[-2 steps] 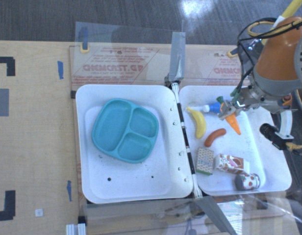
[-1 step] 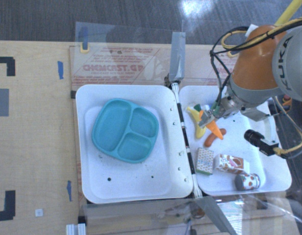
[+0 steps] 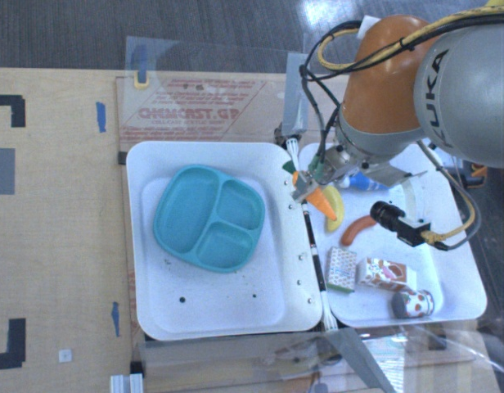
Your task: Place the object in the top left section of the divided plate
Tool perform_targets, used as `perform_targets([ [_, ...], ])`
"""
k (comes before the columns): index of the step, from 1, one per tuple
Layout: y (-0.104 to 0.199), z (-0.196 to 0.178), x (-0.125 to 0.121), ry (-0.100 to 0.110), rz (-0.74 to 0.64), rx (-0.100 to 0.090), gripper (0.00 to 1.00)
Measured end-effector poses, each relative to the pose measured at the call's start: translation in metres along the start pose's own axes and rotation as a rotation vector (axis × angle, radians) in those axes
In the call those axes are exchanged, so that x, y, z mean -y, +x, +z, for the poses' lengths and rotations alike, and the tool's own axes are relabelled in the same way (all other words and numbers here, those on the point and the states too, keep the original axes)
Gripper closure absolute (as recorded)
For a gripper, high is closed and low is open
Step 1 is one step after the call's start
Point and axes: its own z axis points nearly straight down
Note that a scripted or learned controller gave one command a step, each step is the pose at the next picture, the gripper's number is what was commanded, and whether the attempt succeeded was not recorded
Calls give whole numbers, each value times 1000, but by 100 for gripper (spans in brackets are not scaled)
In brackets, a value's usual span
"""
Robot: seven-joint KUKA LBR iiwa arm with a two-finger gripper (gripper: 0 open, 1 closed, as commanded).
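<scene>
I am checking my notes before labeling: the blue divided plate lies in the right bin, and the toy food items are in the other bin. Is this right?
Not quite. The camera view shows the blue divided plate in the left bin. The toy food items, such as the orange carrot and the sausage, are in the other bin, the right bin.

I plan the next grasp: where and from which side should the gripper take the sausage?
Probably at its middle, from above. The sausage lies flat and slanted in the right bin, apart from other items, so fingers closing across its narrow width should fit.
</scene>
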Motion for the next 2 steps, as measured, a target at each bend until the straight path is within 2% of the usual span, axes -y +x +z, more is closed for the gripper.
perform_targets([
  [1,71,47,-46,4,-250,-3,100],
  [2,70,46,-46,3,-249,-3,0],
])
